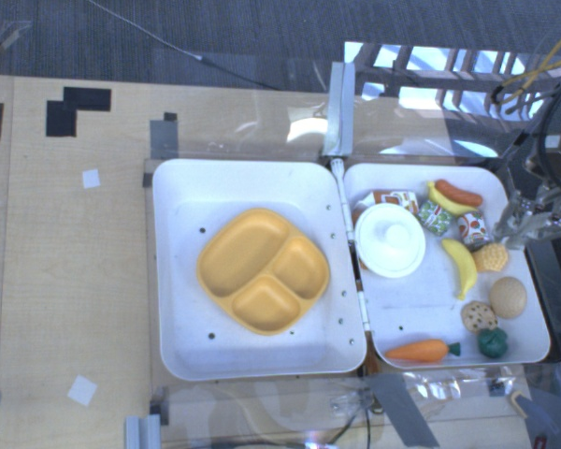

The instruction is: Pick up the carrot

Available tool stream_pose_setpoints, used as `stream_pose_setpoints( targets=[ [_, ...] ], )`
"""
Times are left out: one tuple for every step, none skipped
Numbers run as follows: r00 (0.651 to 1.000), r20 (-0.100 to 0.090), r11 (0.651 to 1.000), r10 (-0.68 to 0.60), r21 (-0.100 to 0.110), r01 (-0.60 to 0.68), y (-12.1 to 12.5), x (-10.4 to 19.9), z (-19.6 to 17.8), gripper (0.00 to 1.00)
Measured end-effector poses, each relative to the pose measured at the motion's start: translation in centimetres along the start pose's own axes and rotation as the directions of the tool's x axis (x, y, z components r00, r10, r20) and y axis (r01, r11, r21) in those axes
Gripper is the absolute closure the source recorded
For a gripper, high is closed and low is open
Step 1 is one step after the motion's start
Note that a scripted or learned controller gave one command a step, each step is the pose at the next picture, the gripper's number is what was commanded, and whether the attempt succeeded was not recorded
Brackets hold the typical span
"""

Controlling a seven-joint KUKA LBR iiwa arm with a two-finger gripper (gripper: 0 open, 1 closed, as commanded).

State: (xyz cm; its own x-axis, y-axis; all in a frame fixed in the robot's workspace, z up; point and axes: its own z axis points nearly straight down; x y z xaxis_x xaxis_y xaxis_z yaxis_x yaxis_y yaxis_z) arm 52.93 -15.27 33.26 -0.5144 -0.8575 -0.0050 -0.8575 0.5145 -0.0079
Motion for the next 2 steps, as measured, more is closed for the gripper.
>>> stream_pose_setpoints(
  targets=[
    [0.999,-0.002,0.998,-0.054,-0.016,0.054,-0.8,3.8,18.4,1.00],
    [0.990,-0.001,0.989,-0.144,-0.007,0.144,1.0,6.7,23.0,1.00]
  ],
)
